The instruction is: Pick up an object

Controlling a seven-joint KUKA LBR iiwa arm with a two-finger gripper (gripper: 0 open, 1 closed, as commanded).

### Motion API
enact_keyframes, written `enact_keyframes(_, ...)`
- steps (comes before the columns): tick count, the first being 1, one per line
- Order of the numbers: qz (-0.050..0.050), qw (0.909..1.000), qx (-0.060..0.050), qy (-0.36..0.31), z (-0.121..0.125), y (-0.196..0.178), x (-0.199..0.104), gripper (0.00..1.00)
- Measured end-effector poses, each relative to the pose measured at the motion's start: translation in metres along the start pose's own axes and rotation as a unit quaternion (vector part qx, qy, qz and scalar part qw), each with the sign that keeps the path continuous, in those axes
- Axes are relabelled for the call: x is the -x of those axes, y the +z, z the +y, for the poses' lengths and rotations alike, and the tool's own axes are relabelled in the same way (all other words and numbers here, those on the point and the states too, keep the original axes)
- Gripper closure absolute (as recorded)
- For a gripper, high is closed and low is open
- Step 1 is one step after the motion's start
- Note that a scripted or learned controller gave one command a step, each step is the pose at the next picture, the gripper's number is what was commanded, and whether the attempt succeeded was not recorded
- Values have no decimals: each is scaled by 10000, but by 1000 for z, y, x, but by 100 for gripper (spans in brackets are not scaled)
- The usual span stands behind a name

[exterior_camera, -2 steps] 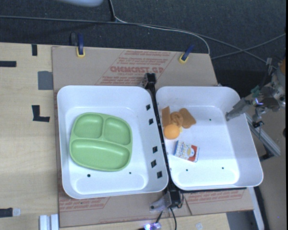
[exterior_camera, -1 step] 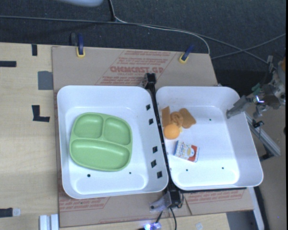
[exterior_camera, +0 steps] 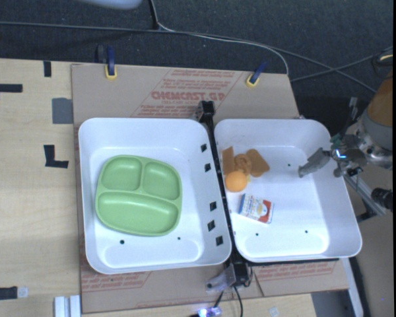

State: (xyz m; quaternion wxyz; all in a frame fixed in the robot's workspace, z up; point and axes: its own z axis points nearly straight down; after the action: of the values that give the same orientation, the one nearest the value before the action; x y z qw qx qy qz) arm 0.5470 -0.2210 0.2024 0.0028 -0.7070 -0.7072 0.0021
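The right bin (exterior_camera: 317, 243) holds three small things near its left side. An orange ball (exterior_camera: 235, 181) lies against a brown, lumpy piece (exterior_camera: 248, 162). Just below them sits a small white packet with red and blue print (exterior_camera: 255, 208). My gripper (exterior_camera: 325, 160) hangs at the right bin's right edge, well to the right of these objects and apart from them. Nothing shows in its grasp. The grey arm with its orange band (exterior_camera: 381, 107) enters from the right.
The left bin (exterior_camera: 92, 137) carries a green divided plate (exterior_camera: 138, 195). A black divider (exterior_camera: 214, 177) with clips runs between the bins. Both bins rest on cardboard (exterior_camera: 185, 88) clamped to the wooden bench. Cables cross the dark floor behind.
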Motion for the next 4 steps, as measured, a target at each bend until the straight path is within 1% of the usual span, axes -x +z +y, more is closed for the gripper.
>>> enact_keyframes(1, 0, 10000, 2, -9, 8, 54, -7, 0)
enact_keyframes(2, -15, 10000, 32, -7, 4, 116, -11, 0)
enact_keyframes(3, -16, 10000, 42, -11, 5, 102, -10, 100)
enact_keyframes(4, -11, 10000, 57, -7, 3, 39, -10, 100)
